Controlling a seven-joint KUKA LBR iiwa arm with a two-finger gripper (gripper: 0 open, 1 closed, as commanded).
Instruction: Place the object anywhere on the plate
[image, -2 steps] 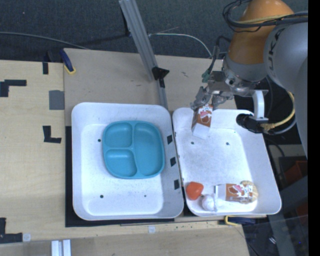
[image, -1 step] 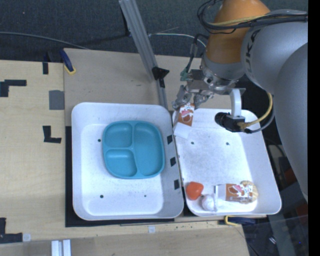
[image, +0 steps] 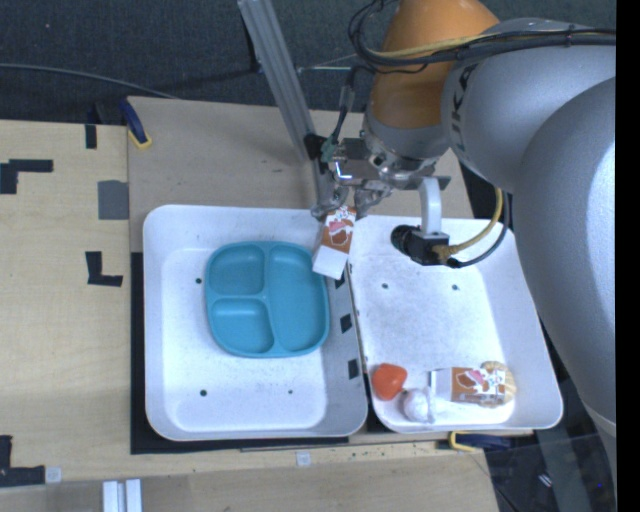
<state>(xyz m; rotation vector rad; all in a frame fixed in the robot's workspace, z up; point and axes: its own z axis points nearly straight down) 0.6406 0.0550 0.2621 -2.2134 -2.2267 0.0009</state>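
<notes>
Right now the hand (image: 343, 205) pinches a small brown-and-white packet (image: 335, 243), which hangs over the blue plate's (image: 267, 300) upper right rim. Both sit above the left bin (image: 170, 330).

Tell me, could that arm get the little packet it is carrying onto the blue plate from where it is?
Probably yes. The gripper holds the packet between its fingers, hanging just past the blue plate's upper right corner. Nothing stands between them, and the plate's compartments look bare, so a short move left should do it.
</notes>
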